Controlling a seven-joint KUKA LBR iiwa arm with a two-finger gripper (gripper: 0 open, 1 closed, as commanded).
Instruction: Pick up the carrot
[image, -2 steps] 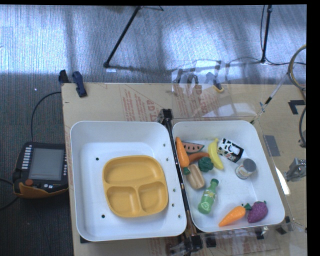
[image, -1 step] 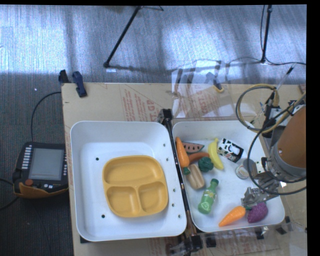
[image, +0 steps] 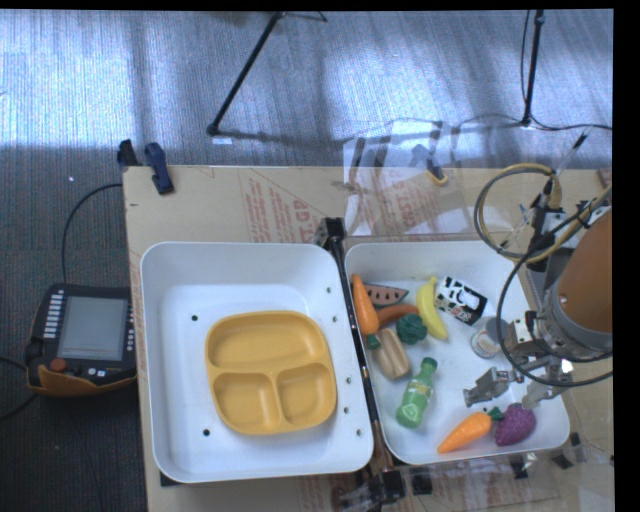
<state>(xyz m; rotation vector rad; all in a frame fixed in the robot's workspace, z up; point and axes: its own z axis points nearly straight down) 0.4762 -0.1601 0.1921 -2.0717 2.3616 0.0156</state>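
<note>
An orange carrot (image: 465, 433) with a green top lies near the front edge of the right bin (image: 455, 455), pointing front-left, beside a bunch of purple grapes (image: 516, 426). A second carrot-like orange piece (image: 364, 304) lies along the right bin's left wall. My gripper (image: 515, 389) hangs just above and behind the front carrot's green end. Its two metal fingers (image: 488, 385) are spread apart and it is open with nothing between them.
The right bin also holds a green bottle (image: 417, 392), a banana (image: 432, 308), a black-and-white carton (image: 462, 299), a watermelon slice (image: 386, 295), a bread roll (image: 391, 353) and a clear cup (image: 485, 343). A yellow divided plate (image: 270, 372) sits in the left bin (image: 170, 300).
</note>
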